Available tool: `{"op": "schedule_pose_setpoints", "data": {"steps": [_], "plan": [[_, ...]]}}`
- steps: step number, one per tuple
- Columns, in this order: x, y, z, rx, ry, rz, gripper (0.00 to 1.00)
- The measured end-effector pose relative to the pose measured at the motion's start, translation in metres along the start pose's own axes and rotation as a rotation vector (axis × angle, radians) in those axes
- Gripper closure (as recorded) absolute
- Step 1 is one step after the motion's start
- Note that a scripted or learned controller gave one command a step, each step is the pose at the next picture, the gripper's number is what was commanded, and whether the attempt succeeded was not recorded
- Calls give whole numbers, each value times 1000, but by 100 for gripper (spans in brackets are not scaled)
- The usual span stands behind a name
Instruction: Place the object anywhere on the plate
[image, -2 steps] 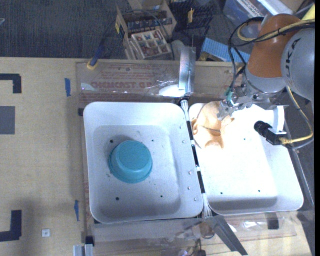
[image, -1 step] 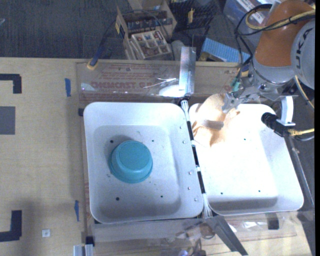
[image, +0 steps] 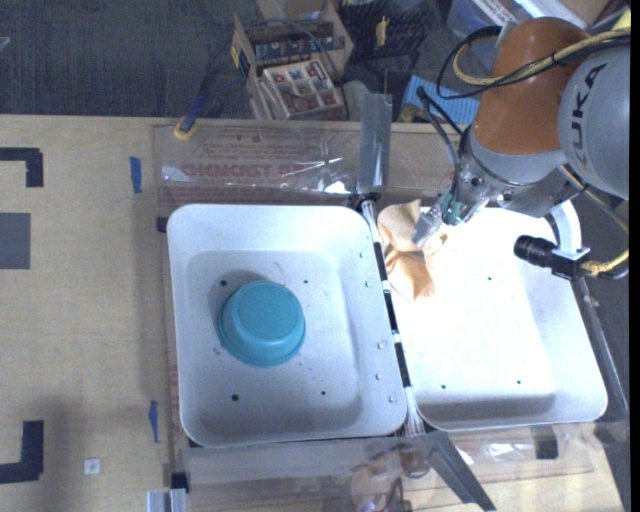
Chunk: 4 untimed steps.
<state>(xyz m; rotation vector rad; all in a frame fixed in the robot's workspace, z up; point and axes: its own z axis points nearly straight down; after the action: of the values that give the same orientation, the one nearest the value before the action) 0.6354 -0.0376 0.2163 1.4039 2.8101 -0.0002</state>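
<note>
Tan cloth hangs clamped in the pincer at the right bin's left edge.

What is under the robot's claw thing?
Under the gripper hangs a tan cloth, draping over the right bin's left wall. The cloth covers whatever lies beneath it.

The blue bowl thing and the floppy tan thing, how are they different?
The blue bowl thing is round, smooth and stiff-looking; the floppy tan thing is crumpled with no set shape. The blue one sits in the middle of the left bin; the tan one hangs at the right bin's near-left edge, under the pincer. Each lies in a white bin.
</note>
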Motion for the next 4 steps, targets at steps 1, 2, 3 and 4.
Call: {"op": "schedule_pose_setpoints", "data": {"steps": [1, 2, 3, 4], "plan": [[42, 13, -12, -2, 0, -397, 100], [93, 30, -3, -2, -1, -793, 100], [132, 37, -7, -2, -1, -924, 100], [176, 51, -17, -4, -3, -931, 100]]}}
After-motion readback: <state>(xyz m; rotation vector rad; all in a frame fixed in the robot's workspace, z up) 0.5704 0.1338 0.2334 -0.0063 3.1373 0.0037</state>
